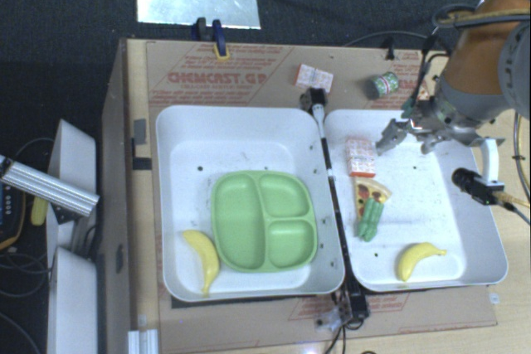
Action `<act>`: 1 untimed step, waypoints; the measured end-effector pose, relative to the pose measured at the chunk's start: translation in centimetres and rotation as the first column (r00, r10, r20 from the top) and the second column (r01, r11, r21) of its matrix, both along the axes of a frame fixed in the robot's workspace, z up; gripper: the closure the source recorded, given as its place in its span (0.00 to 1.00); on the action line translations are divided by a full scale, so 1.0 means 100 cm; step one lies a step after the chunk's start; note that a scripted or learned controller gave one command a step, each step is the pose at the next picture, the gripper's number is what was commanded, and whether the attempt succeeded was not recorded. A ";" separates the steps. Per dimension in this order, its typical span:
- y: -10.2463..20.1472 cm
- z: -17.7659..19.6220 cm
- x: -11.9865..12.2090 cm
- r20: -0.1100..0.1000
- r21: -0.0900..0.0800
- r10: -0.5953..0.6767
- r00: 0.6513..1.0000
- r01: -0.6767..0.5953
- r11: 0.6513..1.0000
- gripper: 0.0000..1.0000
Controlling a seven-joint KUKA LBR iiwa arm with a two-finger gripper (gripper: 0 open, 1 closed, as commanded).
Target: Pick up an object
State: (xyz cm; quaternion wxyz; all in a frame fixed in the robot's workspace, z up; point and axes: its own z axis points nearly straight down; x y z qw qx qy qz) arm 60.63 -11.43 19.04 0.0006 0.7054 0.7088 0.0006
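Left bin (178,128) holds a green divided plate (264,220) and, near its left front edge, a banana (203,258). Right bin (489,249) carries a red-and-white packet (360,155), pizza slice (371,194), green pods (370,220) and second banana (419,259), its right half bare. Gripper (412,138) hovers at the far edge, fingers apparently spread, grasping nothing.
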 end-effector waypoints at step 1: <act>0.011 -0.106 -0.016 0.000 0.000 -0.004 1.000 0.004 1.000 0.00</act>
